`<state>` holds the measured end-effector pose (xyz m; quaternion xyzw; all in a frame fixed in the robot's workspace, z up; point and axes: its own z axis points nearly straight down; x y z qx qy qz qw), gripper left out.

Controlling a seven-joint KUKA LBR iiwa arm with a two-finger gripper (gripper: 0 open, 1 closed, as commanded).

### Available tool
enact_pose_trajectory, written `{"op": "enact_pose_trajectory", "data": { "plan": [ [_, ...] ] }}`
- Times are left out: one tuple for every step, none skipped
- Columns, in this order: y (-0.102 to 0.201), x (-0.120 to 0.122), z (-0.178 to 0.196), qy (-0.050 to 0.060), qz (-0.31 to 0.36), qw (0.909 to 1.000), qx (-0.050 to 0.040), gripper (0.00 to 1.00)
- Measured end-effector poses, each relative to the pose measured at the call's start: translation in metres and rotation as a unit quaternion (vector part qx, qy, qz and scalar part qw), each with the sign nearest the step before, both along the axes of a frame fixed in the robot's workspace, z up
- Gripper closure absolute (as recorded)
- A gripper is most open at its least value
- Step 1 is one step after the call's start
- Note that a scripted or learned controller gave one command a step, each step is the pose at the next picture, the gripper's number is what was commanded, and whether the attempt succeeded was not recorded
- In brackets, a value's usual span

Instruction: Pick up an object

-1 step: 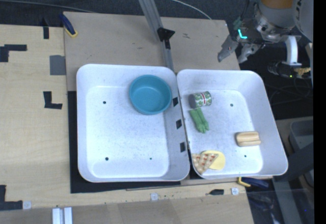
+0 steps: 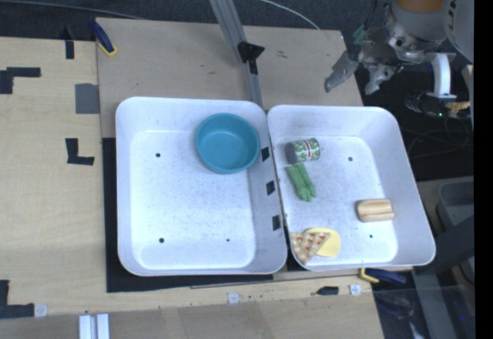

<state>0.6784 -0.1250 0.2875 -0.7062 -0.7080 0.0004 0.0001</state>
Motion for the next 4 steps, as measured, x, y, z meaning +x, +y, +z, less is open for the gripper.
{"op": "enact_pose_trajectory", "data": {
  "plan": [
    [0.005,0.0,-0.064,0.003,0.0,1.0,-0.0003,0.0],
    [0.003,-0.004,-0.129,0.004,0.0,1.0,-0.0003,0.0],
    [0.0,-0.015,-0.183,0.003,0.0,1.0,-0.0003,0.0],
    [0.001,-0.014,-0.169,0.001,0.001,1.0,-0.0003,1.0]
  ]
}}
